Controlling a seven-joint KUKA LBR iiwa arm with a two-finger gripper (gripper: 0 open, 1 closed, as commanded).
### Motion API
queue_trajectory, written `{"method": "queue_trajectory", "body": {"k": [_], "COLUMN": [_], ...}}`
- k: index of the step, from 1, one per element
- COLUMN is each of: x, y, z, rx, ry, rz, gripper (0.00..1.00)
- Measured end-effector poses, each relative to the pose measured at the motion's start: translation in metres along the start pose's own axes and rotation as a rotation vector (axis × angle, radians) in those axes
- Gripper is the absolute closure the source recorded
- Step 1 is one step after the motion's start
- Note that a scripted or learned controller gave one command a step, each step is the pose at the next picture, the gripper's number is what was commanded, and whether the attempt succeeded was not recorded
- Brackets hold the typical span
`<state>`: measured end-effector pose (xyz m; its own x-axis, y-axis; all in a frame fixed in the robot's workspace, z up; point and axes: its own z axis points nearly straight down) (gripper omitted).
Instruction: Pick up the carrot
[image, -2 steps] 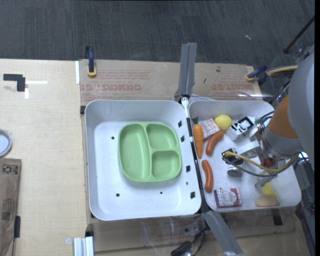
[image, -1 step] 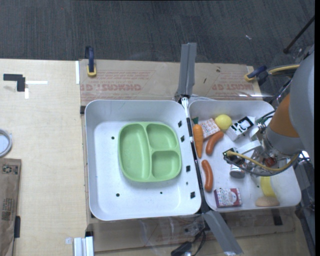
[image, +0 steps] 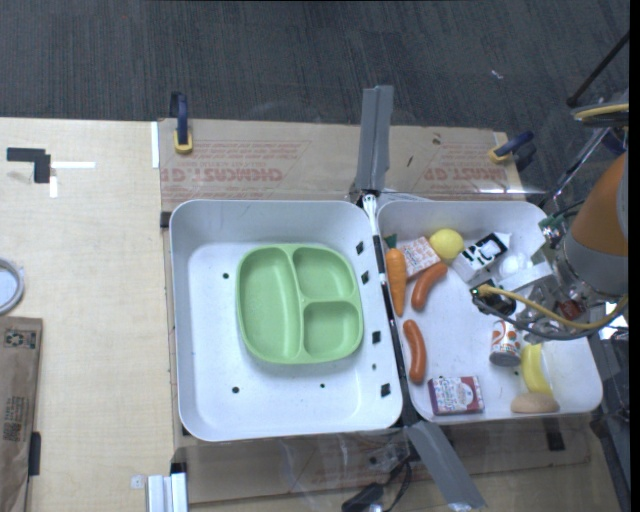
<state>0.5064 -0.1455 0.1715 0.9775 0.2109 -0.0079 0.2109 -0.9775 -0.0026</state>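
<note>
The carrot (image: 396, 279) is orange and slim. It lies lengthwise in the right bin (image: 470, 215), hard against that bin's left wall. My gripper (image: 548, 300) hangs over the right side of the same bin, well to the right of the carrot. It is above a small can (image: 506, 342) and nothing shows in its grasp.
Two reddish sausages (image: 428, 285) (image: 415, 350) lie just right of the carrot. An orange packet (image: 420, 255), a lemon (image: 447, 243), a black-and-white box (image: 487, 250), a banana (image: 536, 368) and a red box (image: 456, 395) share the bin. A green divided plate (image: 298, 302) sits in the left bin (image: 200, 330).
</note>
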Motion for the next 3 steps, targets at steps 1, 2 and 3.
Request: {"method": "queue_trajectory", "body": {"k": [1,2,3], "x": [0.0,-0.013,-0.016], "y": [0.0,-0.051,-0.063], "z": [-0.005,0.031,-0.016], "rx": [0.003,0.001,-0.001], "ry": [-0.008,-0.001,0.0], "rz": [-0.005,0.01,0.008], "gripper": [1.0,1.0,1.0]}}
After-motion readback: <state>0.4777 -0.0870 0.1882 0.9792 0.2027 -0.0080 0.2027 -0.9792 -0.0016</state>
